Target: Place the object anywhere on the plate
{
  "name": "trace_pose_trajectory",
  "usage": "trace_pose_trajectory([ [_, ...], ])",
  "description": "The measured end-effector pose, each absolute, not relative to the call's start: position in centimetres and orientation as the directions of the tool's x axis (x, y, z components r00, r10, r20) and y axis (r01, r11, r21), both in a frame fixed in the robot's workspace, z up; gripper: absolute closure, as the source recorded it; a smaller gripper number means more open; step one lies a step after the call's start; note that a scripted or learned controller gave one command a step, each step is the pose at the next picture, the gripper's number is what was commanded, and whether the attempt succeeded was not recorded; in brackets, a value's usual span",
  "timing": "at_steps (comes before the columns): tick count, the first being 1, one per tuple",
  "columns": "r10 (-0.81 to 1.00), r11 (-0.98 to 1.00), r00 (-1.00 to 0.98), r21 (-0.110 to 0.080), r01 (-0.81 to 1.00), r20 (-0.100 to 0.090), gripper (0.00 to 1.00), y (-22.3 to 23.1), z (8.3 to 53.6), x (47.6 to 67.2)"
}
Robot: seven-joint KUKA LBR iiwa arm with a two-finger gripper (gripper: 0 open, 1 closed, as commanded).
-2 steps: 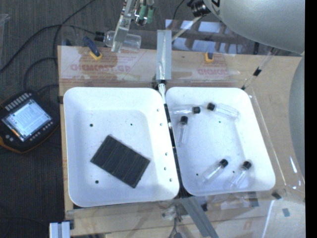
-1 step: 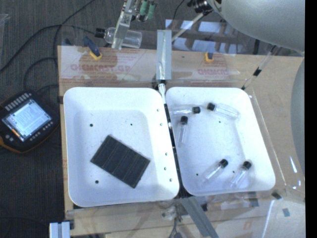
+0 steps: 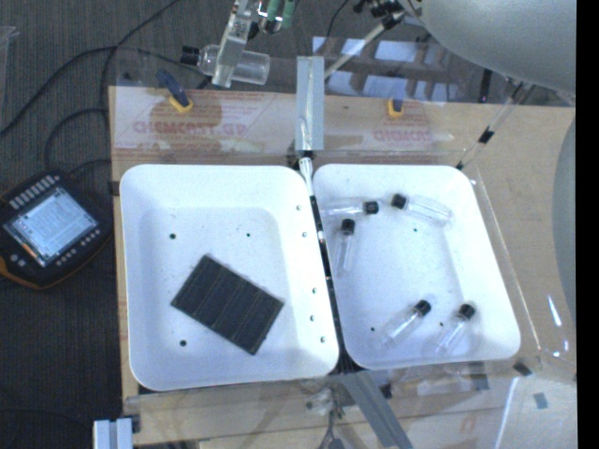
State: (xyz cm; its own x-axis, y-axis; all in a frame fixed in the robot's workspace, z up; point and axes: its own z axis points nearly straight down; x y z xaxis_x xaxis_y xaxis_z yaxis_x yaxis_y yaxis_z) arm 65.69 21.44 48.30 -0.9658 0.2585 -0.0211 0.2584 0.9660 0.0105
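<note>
Gripper (image 3: pixel 226 71) hangs at the top of the view, behind the far edge of the left bin (image 3: pixel 136 279) and above the bench's back part. Its narrow jaws are closed across a clear vial (image 3: pixel 251 66), which lies sideways between them with its black cap pointing left. You see the held vial well apart from the dark ribbed plate (image 3: pixel 227 304), which lies flat and a little turned on the floor of the left bin, in its near half.

Just right of the gripper, a grey metal post (image 3: pixel 310 106) stands upright at the seam between the two bins. A yellow clamp (image 3: pixel 178 96) sits on the bench's back edge just below and left of the vial, and a second clamp (image 3: pixel 397 108) is further right. The right bin (image 3: pixel 487 251) holds five more vials (image 3: pixel 407 319), three near its far side and two near its front. The grey arm (image 3: pixel 496 17) fills the top right corner. A control pendant (image 3: pixel 51 227) lies on the floor to the left of the bench.
</note>
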Motion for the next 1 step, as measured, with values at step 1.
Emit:
trace_pose_trajectory([
  [1, 0.259, 0.966, -0.965, 0.012, 0.259, -0.025, 1.0, 21.47, 49.27, 65.76],
])
